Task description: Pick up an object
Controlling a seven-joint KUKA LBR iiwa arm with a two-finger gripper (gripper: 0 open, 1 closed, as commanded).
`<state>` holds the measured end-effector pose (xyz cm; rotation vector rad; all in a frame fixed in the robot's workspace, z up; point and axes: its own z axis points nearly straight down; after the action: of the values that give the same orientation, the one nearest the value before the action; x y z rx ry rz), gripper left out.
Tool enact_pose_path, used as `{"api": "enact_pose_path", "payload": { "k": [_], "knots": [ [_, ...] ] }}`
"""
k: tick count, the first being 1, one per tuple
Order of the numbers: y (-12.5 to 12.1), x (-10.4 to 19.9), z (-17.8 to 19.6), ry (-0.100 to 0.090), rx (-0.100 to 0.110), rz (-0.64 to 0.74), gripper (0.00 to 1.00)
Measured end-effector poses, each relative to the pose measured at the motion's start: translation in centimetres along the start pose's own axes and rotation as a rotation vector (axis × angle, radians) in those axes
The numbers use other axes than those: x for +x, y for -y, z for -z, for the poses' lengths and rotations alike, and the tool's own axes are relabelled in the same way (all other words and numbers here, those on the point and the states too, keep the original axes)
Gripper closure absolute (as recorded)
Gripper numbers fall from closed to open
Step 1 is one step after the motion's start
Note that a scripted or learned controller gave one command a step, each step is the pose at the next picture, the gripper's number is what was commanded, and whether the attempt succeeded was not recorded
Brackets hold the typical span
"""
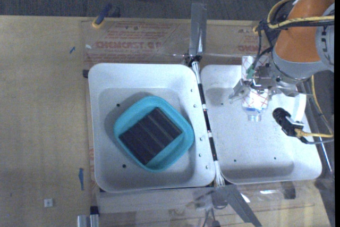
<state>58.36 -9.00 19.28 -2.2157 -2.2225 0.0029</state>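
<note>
From my feed I see two white bins side by side on the tabletop (42, 114). The left bin (103, 80) carries a teal square container (183, 133) with a dark ribbed block (150, 135) lying in it, turned diamond-wise and sitting toward the bin's 6 o'clock half.

The arm (305, 26), its orange band showing, comes in from 3 o'clock and hangs over the right bin (255, 157) near its 12 o'clock edge. The end effector (254, 94) sits at about 1 o'clock of that bin's centre. Right there I make out a small clear plastic object (253, 106) with red and white markings, possibly a little bottle. It overlaps the end effector's tip in my view, but I cannot tell whether it is pinched or just lying on the bin floor beneath.

A black connector (284, 120) on a yellow cable dangles at 3 o'clock of the clear object.
</note>
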Motion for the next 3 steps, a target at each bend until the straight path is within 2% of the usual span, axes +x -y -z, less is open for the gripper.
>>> {"api": "enact_pose_path", "payload": {
  "k": [1, 2, 3],
  "knots": [
    [-3.7, -6.3, -8.2, 0.003, -0.005, 0.281, 0.0],
    [-5.0, -6.8, -10.3, 0.004, -0.01, 0.264, 0.0],
    [-5.1, -6.9, -9.3, 0.005, -0.014, 0.261, 1.0]
  ]
}}
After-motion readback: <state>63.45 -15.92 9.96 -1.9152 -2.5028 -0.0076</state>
